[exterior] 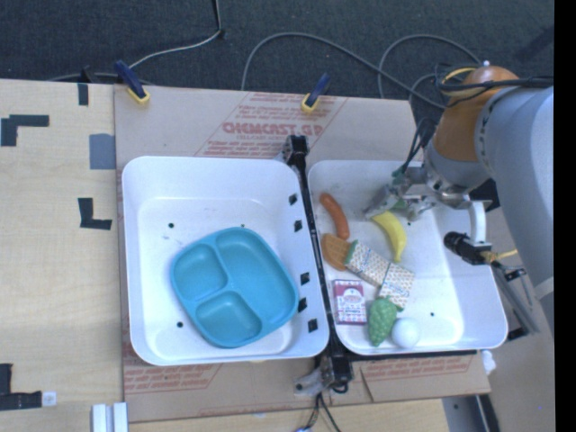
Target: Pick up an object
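Observation:
My gripper (397,207) hangs low over the upper middle of the right bin (459,304), with the grey arm and its orange band (461,124) coming in from the right. Its fingers look open, spread to either side of the top end of a yellow banana (393,233). The banana lies on the bin floor just below the gripper, and nothing is held between the fingers.
The right bin also holds a sausage (335,212), an orange piece (335,251), two checkered packets (367,261), a red box (348,301), a green toy (382,320) and a white ball (407,333). A blue divided plate (234,284) lies in the left bin (153,196).

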Available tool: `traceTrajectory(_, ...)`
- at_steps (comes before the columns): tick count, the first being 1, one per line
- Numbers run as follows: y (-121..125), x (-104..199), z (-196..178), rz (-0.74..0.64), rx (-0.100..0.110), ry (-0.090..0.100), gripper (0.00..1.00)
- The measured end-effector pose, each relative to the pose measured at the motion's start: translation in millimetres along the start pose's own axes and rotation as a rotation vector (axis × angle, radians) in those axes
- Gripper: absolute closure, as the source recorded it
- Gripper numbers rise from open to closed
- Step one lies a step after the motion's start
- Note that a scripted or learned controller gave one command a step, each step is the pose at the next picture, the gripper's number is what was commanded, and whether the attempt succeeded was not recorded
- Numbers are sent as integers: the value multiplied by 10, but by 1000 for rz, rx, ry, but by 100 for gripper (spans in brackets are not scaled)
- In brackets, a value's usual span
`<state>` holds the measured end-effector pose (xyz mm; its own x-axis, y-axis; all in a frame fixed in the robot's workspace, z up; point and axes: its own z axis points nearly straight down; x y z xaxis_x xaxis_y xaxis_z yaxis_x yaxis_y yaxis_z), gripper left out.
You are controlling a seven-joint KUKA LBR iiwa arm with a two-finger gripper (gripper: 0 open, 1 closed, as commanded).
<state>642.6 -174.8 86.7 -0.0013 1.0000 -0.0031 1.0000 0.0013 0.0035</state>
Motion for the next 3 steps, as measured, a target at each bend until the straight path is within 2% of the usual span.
traceTrajectory(1,-337,233,-4,1,-1,0,0)
traceTrajectory(2,-336,226,-102,1,-2,-2,100)
traceTrajectory(3,-547,1051,-982,-1,4,4,100)
